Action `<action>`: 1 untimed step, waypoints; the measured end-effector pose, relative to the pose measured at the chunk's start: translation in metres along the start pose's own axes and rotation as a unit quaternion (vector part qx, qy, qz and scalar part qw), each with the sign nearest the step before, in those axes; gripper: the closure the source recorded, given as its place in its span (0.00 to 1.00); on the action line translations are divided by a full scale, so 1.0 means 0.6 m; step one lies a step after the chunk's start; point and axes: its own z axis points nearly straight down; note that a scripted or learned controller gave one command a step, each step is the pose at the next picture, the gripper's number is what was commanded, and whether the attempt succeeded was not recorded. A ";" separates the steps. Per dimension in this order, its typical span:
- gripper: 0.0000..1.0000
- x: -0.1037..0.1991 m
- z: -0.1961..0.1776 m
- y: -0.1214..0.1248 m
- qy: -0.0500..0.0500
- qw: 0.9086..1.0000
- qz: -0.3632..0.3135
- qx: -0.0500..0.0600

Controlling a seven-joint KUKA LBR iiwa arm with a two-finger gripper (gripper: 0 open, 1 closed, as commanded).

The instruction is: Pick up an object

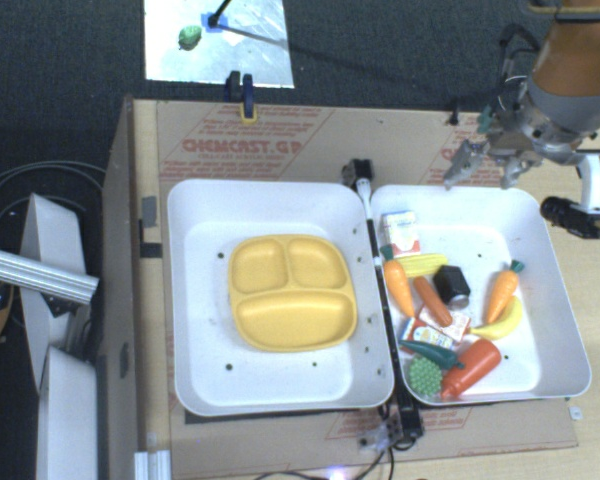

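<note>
Nearby, pincer point(490, 168) hangs released above bright orange, green-topped carrot point(500, 292).

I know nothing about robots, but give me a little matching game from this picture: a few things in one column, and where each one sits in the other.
Things:
1. yellow divided plate
2. black cylinder
3. red and white carton
4. gripper

Places:
A. above the right bin's far edge
B. middle of the right bin
C. left bin
D. far left corner of the right bin

Pairs: 1-C, 2-B, 3-D, 4-A
</note>
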 end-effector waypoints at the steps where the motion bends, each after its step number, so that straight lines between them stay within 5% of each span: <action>1: 0.00 -0.073 0.198 -0.088 0.000 1.000 0.001 0.002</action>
